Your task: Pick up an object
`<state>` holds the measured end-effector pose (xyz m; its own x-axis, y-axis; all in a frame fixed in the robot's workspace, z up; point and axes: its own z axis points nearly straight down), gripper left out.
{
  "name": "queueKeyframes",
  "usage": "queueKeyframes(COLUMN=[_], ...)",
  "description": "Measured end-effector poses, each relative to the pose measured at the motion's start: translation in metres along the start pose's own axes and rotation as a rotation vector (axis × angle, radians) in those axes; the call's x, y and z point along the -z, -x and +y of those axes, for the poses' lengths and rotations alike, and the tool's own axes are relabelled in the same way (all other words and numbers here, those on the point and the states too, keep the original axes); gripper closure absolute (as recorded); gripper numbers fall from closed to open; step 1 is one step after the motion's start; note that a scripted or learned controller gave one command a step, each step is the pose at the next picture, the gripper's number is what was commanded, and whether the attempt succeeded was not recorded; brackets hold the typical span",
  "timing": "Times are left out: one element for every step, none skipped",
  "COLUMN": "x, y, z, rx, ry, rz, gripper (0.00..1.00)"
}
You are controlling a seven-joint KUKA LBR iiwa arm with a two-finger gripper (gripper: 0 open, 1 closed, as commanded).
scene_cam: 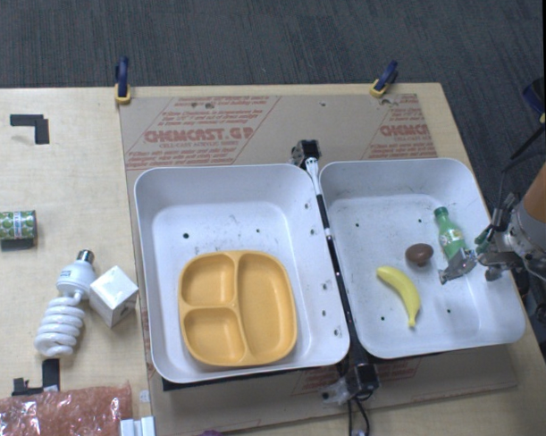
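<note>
A: What do the bins hold, left to right?

B: The left bin (158, 261) holds a yellow divided plate (238, 307), lying flat toward its front. The right bin (379, 187) holds a banana (401, 291), a small brown fruit (419, 253) and a green bottle (448, 232) lying near the right wall.

A: And the pincer?

B: The pincer (465, 264) hangs just beside the bottle's lower end, fingers apart, gripping nothing.

A: Any open room?

B: The right bin's back-left area is bare. On the wooden worktop (57, 175), far left, sit a green can (16, 227), a spiral bulb (64, 315) and a white cube (113, 294).
</note>
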<state>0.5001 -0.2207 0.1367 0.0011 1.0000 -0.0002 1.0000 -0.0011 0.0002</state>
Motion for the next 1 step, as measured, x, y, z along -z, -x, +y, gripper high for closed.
queueKeyframes(x=[-0.0441], y=[-0.0318], z=[-0.0222], rx=[-0.001], ry=[0.001], rz=[0.0], gripper=[0.0])
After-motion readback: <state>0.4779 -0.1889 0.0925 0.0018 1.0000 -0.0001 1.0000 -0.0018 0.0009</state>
